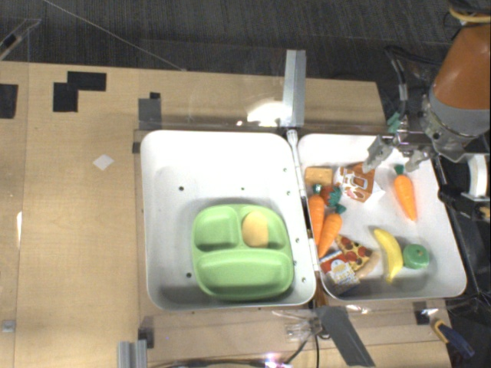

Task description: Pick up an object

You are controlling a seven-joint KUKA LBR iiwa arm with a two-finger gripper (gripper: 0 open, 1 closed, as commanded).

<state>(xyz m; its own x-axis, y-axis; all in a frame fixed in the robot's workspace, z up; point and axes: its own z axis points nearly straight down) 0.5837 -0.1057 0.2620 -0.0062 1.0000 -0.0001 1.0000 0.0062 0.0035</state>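
The arm is reaching in from the upper right of the frame, w/ the end effector (397,153) hanging over the upper part of the right bin (453,271). Its two fingers are spreading apart, released, nothing between them; one finger (376,156) is pointing down near the snack packet (357,182), the other (414,158) is sitting just above the top of the lone carrot (405,195).

Probably it's lining up over that carrot or the packet, since both are lying right under the open fingers. Can't tell which it's going for, and no object is picked yet.

The right bin is crowded. Two more carrots (324,225) are lying together against the left wall, just beside a tan block (318,176). Lower down, a banana (390,253) is resting next to a green round thing (416,257), and a printed pouch (347,257) is tilting against the lower left corner. The lone carrot is lying apart from the rest, so it's likely the easiest grab; the packet is flat and near the carrot pair, prob. harder to pinch.

In the left bin (165,205), a green divided tray (242,267) is holding a yellow egg-like item (255,228) in its upper right compartment. It's well apart from the arm. The desk (69,228) around the bins is carrying black marks at the upper left.
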